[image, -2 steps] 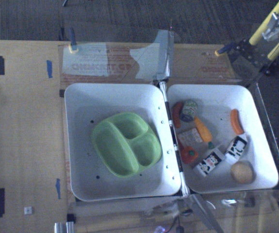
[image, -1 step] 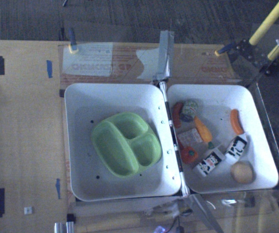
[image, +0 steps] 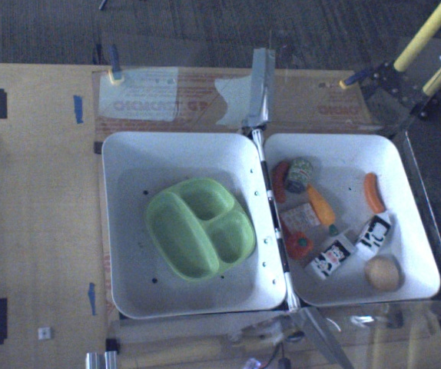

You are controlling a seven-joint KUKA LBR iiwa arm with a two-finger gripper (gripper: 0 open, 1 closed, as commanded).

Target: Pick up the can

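The small can point(image: 300, 174) with a grey-green top and a dark label sits in the right-hand shallow white bin point(image: 416, 206), near that bin's far-left corner and close to the wall it shares with the left-hand white bin point(image: 121, 206). It touches a red rounded toy piece point(image: 282, 179) on its left, and an orange carrot-shaped toy point(image: 320, 206) lies just beside it toward the near edge. The can seems to lie tilted with its top end facing up and toward the far edge, though the picture is too soft to be sure of its long axis.

No gripper is in sight, so its finger state cannot be told. Since the arm reaches in from the right, the can lies across the whole bin from it, so my judgement is that the approach must cross an orange sausage-shaped toy point(image: 373, 192) and come down clear of the shared wall.

The green divided plastic plate point(image: 199, 227) lies in the left bin, well apart.
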